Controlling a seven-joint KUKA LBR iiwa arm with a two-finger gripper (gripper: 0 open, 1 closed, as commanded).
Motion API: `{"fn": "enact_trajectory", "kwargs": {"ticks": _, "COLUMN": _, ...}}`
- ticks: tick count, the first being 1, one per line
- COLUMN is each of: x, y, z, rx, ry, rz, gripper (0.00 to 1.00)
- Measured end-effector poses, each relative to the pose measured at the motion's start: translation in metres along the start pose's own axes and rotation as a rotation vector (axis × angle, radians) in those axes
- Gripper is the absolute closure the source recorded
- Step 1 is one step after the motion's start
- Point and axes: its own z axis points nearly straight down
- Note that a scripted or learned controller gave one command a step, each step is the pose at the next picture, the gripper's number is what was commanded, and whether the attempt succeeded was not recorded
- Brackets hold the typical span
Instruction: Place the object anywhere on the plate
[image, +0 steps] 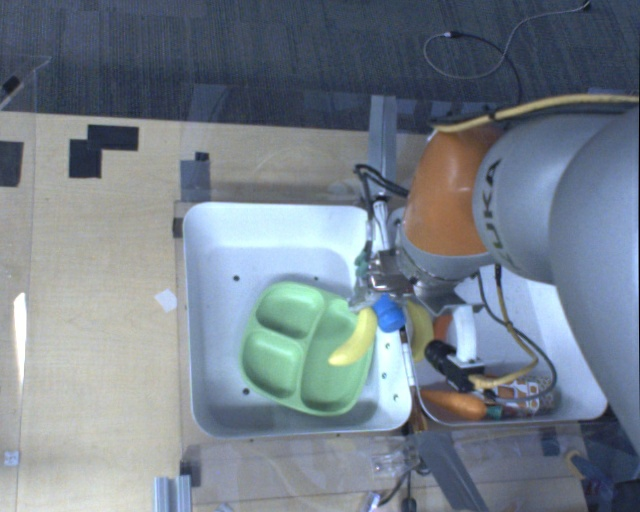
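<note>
Saw the pale wooden bench (100, 300) from above, with two shallow white bins side by side in the lower middle of the frame. Found in the left bin (210, 300) a green divided plate (285, 345) with three compartments, set toward that bin's lower right and turned at a slant. Spotted a banana (353, 343) at the plate's right side, tilted, with its lower end over the right-hand compartment and its upper end rising past the rim toward the wall between the bins.

Noted the grey arm (560, 190) across the upper right of the frame, with its orange band (450, 190) just right of centre. Placed the gripper (372, 290) at the upper right corner of the left bin, directly above the banana's upper end and very close to it. Could not tell whether it had closed on the banana or stood apart from it, because of the wrist in the way.

Made out a small blue thing (389, 315) just beside the banana's top end, over the dividing wall; could not tell whether touching. Saw in the right bin (545, 325), near its lower left corner, an orange carrot-like thing (455, 404) lying flat. Noticed black marks (100, 148) on the bench at the upper left of the frame.
</note>
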Motion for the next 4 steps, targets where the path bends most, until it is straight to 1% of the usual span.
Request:
{"fn": "enact_trajectory", "kwargs": {"ticks": 1, "x": 0.000, "y": 0.000, "z": 0.000, "rx": -0.001, "ry": 0.000, "rz": 0.001, "gripper": 0.00}}
{"fn": "enact_trajectory", "kwargs": {"ticks": 2, "x": 0.048, "y": 0.007, "z": -0.038, "rx": -0.002, "ry": 0.000, "rz": -0.126, "gripper": 0.00}}
{"fn": "enact_trajectory", "kwargs": {"ticks": 3, "x": 0.154, "y": -0.016, "z": -0.104, "rx": -0.003, "ry": 0.001, "rz": 0.086, "gripper": 0.00}}
{"fn": "enact_trajectory", "kwargs": {"ticks": 4, "x": 0.167, "y": -0.034, "z": -0.096, "rx": 0.000, "ry": -0.001, "rz": 0.111, "gripper": 0.00}}
